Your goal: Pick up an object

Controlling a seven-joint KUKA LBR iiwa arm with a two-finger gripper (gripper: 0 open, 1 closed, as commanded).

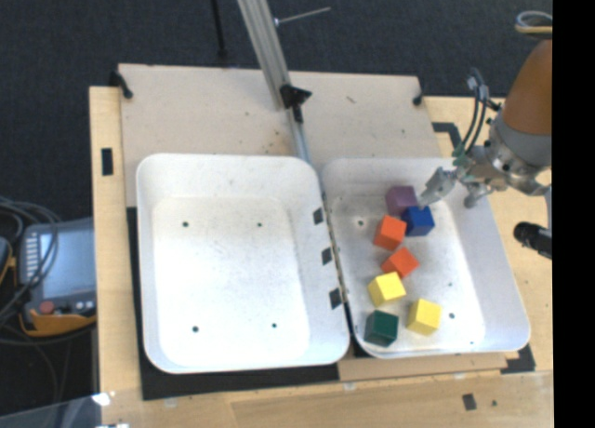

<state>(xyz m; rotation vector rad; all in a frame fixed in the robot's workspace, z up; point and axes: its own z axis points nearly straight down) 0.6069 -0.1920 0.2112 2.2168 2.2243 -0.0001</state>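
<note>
The right bin (483,268) holds several small cubes: a purple cube (401,199), a blue cube (419,220), two orange cubes (390,231) (402,261), two yellow cubes (387,287) (424,315) and a dark green cube (381,327). My gripper (437,186) reaches in from the right, over the bin's far right part. Its tip hangs just right of the purple cube and above the blue one. No cube shows between its fingers.
The left bin (232,263) lies beside the right one, with a row of black clips along the shared rim. A slanted metal post (265,31) rises behind the bins. A pendant with a screen (51,273) sits at the far left.
</note>
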